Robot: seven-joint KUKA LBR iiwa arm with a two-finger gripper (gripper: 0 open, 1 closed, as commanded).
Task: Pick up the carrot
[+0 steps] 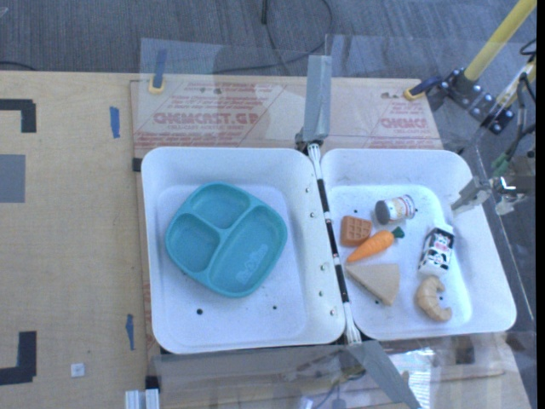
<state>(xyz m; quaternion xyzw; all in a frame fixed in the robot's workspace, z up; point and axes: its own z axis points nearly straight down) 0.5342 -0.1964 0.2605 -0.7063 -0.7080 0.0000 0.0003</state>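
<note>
The carrot (372, 246) is small and orange with a green tip pointing up and right. It lies tilted in the left half of the right bin (485, 254). An orange waffle square (356, 229) touches its upper left side, and a pale bread wedge (377, 280) lies just below it.
In the right bin also lie a small jar on its side (394, 210), a black-and-white milk carton (437, 252) and a croissant (434, 300). The left bin (162, 313) holds a teal divided plate (226, 239). A yellow pole (502, 32) and clamps stand at the upper right.
</note>
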